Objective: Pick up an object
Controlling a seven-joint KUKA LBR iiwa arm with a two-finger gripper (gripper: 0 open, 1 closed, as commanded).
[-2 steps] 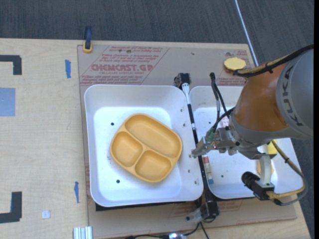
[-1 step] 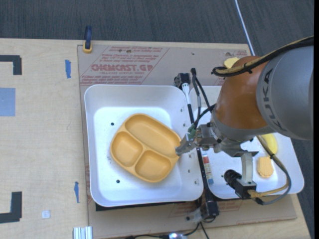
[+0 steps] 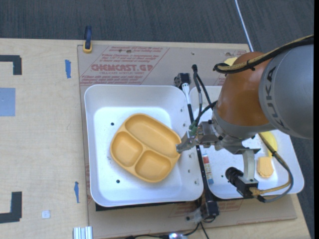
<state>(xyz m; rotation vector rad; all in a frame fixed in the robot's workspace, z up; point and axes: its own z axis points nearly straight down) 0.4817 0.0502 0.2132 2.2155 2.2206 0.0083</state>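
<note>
Gripper [image 3: 182, 146]: fingertips at right rim of yellow divided plate [image 3: 144, 147] | finger state: cannot tell | plate in left bin [image 3: 94, 133], left of fingers

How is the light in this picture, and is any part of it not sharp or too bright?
In the camera view the light is soft and even from above; the orange three-compartment plastic plate is sharp with only a faint shadow; the left white bin is bright but not washed out; the grey and orange arm, nearest the lens, looks slightly soft.
</note>
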